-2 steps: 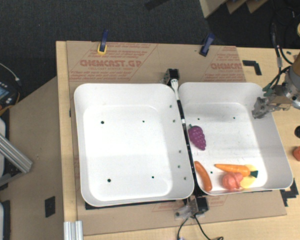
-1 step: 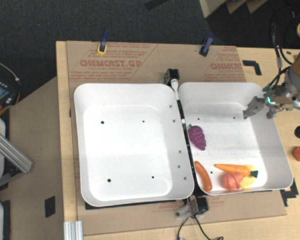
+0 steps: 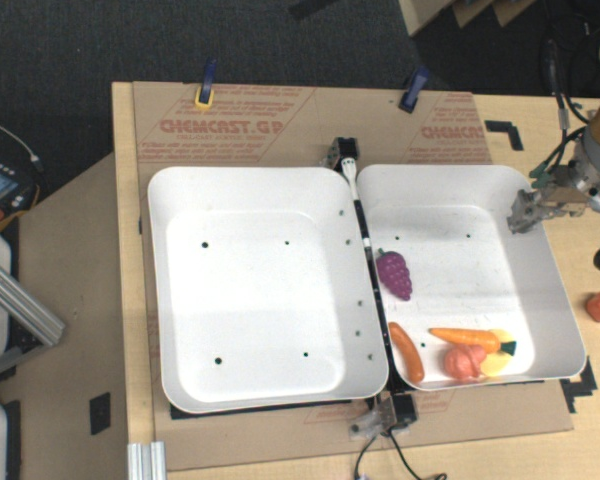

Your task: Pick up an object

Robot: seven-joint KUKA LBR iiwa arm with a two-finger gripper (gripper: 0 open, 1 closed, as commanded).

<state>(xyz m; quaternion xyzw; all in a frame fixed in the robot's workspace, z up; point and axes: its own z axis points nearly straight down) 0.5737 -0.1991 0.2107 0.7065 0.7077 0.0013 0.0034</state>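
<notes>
Two shallow white plastic bins are seen side by side on a brown cardboard sheet (image 3: 280, 108) printed with red lettering. The left bin (image 3: 250, 288) is marked by small dark dots on its floor. The right bin (image 3: 460, 218) is occupied by four toy foods.

A purple plastic bunch of grapes (image 3: 394, 274) is found near the right bin's left wall, roughly at mid-depth. An orange-red sausage-shaped toy (image 3: 407, 352) is laid at a slant close to the bin's near-left corner. A long orange plastic carrot (image 3: 467, 337) with a dark green tip is placed just to the right of it, and a pink and yellow rounded toy (image 3: 472, 364) is set just below the carrot, touching or nearly touching it.

The grey two-finger gripper (image 3: 526, 211) is positioned over the right bin's far-right edge, well apart from all four toys. Whether its tips are spread or closed cannot be told, and nothing is seen held by it.

A blue and yellow clamp (image 3: 206, 88) and a blue clamp (image 3: 414, 88) are fixed at the far edge of the cardboard. A small orange-red object (image 3: 597, 307) is seen on the bench to the right of the bin.
</notes>
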